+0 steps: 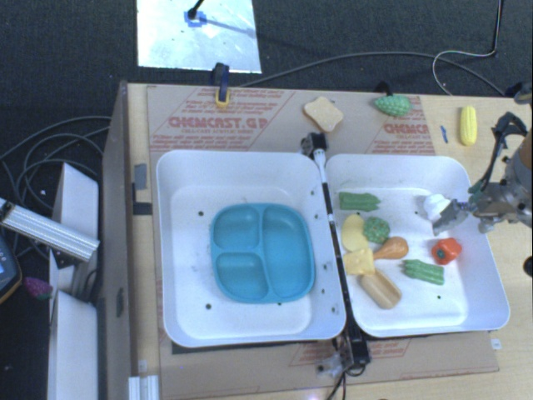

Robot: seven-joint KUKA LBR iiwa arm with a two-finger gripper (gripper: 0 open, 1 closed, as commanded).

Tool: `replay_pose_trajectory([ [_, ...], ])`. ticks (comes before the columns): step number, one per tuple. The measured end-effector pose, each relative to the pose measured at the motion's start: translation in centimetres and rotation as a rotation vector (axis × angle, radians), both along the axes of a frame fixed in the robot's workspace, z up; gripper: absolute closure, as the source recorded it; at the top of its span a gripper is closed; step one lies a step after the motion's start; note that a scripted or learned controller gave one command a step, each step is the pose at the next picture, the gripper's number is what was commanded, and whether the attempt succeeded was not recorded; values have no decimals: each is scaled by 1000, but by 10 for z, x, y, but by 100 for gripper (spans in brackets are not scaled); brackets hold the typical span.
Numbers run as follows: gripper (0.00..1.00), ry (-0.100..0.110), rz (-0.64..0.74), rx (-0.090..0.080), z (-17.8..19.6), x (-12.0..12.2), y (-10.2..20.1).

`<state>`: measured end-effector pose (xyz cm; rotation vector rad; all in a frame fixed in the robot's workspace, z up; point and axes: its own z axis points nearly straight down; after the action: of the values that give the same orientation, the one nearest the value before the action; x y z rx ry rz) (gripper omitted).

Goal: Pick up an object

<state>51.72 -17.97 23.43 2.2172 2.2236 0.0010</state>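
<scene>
Left bin (179, 190): white, shallow; holds 1 blue divided tray (261, 252) with 3 compartments, lying flat at the bin's centre.
Bench surface (250, 119): cardboard sheet with red print; behind the bins lie a tan bread slice (323, 113), a green knobbly toy (392, 104) and a yellow corn cob (468, 126).
Right bin (479, 307): white, shallow; touches the left bin along the centre divider.
Right bin, left half: green long vegetable (359, 200) near the back; pale yellow piece (353, 232) touching a green round toy (377, 228); orange piece (391, 247) just beside them; yellow wedge (360, 262) and tan cylinder (379, 290) toward the front.
Right bin, right half: green cucumber-like piece (423, 272) in front of a red tomato-like piece (446, 251).
White object (434, 203): near the back right, just beside the gripper's tip.
Gripper (447, 216): enters from the right, low over the right bin; finger state cannot be determined; nothing is visibly held.
</scene>
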Motion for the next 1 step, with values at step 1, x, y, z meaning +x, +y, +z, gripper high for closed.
replay_pose_trajectory([
  [1,0,5,-2,1,-119,32,-26],
])
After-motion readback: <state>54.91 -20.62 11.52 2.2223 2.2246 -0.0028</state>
